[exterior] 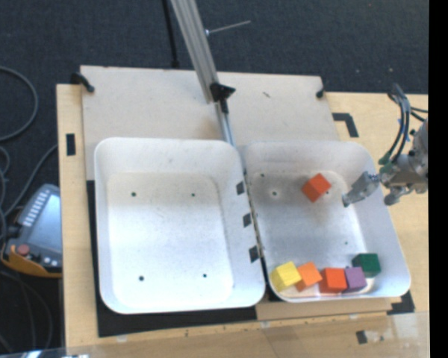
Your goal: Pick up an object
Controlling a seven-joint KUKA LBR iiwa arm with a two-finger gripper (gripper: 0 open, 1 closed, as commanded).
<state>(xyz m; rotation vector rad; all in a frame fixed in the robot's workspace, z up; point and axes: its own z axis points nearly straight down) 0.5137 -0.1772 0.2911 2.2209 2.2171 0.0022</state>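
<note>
The approach step is judged to be in hand. The hand (373, 189) is seen above the right bin's (384, 233) right rim, fingers spread, nothing held. An orange cube (316, 187) lies just left; lowering over it and closing is called for.

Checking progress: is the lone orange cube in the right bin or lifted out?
In: the orange cube rests on the right bin floor, apart from the gripper.

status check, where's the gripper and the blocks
Gripper at right bin's right rim, nothing between its fingers. Orange cube just left of it, standing apart. Five blocks along near wall.
</note>
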